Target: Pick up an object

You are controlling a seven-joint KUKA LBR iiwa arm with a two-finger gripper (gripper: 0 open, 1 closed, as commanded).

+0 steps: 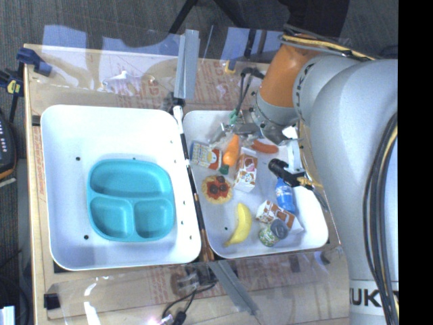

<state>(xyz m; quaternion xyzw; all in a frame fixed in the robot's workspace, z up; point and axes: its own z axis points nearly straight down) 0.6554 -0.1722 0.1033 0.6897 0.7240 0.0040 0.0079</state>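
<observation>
The arm covers the right bin's far right corner and part of its right wall, and runs off the lower edge, where its lettering is cut short. The gripper sits low under the orange band; its fingertips are lost among the items and cannot be resolved. The carrot is partly overlapped at its upper end. Labels on the small carton, the packet and the can are too small to read. A dark object is cropped at the left edge.
</observation>
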